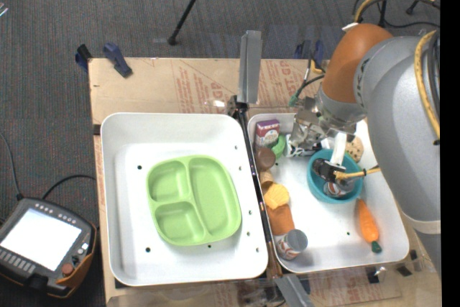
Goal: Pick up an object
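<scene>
Grey and bulky, the robot arm point(402, 133) with its orange band fills the right side of the view and reaches down over the right white plastic bin point(327, 241). Beside it, the left white plastic bin point(122, 154) carries a light green divided plate point(192, 199) with three compartments, lying flat at the bin's centre. The two-finger gripper point(310, 140) hangs over the far part of the right bin, just beside a blue bowl point(334, 180) near that bin's right edge; whether it is spread or closed I cannot tell, and nothing shows between it. An orange toy carrot point(368, 224) lies near the right bin's near right corner. A small purple and white carton point(267, 131) stands in the far left corner of the right bin. A yellow and orange toy food piece point(278, 205) lies along that bin's left edge, and a small grey can point(293, 244) sits toward its near left corner.
</scene>
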`<state>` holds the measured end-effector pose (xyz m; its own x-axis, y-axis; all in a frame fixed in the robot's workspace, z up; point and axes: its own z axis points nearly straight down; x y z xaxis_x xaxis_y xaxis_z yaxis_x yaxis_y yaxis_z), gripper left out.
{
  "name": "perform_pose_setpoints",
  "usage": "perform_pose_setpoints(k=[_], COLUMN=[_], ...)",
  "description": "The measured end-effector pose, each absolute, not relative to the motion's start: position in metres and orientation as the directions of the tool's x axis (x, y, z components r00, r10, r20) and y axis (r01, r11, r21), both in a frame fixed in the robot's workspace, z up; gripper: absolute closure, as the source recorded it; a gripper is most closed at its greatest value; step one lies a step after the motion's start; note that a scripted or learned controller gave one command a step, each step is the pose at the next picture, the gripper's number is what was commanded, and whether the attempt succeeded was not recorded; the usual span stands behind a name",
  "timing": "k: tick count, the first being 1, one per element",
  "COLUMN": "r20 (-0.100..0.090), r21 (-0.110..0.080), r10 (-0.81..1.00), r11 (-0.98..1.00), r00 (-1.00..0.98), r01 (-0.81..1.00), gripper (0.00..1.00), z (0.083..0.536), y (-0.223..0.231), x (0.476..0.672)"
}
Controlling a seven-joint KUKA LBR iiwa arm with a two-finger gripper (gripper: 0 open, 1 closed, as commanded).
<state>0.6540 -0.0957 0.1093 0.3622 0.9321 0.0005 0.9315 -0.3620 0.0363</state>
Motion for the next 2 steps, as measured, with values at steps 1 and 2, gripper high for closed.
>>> perform_pose_setpoints(k=[1,2], r20=[0.005,-0.007], r21=[0.012,-0.021], r10=[0.861,0.91], r11=[-0.508,-0.415], r00=[0.508,0.415], r01=[0.861,0.909], gripper=[1.0,1.0], z=[0.291,0.151], y=[-0.113,-0.09], x=[0.631,0.638])
